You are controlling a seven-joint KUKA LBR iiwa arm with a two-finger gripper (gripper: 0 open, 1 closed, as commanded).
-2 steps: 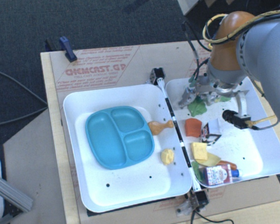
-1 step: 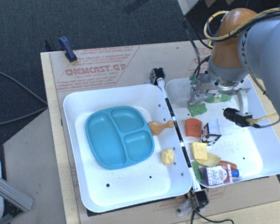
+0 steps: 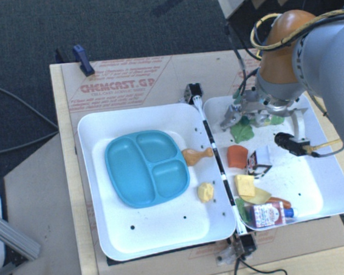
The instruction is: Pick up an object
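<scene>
My gripper (image 3: 256, 114) hangs under the orange-banded wrist over the far end of the right bin (image 3: 325, 200). It sits right above a green object (image 3: 243, 132), which the arm partly hides. Nearer along the bin's left side lie a red-orange block (image 3: 237, 155), a small black and white piece (image 3: 258, 161), a yellow block (image 3: 245, 185) and a bottle with a red label (image 3: 269, 213). Whether the gripper touches the green object is hidden from this angle.
The left bin (image 3: 108, 232) holds a blue divided plate (image 3: 146, 167), a tan pear-shaped piece (image 3: 195, 156) against the shared wall and a small yellow lump (image 3: 206, 191). A black cable (image 3: 292, 142) runs off the wrist. A blue clip (image 3: 82, 59) lies on the cardboard behind.
</scene>
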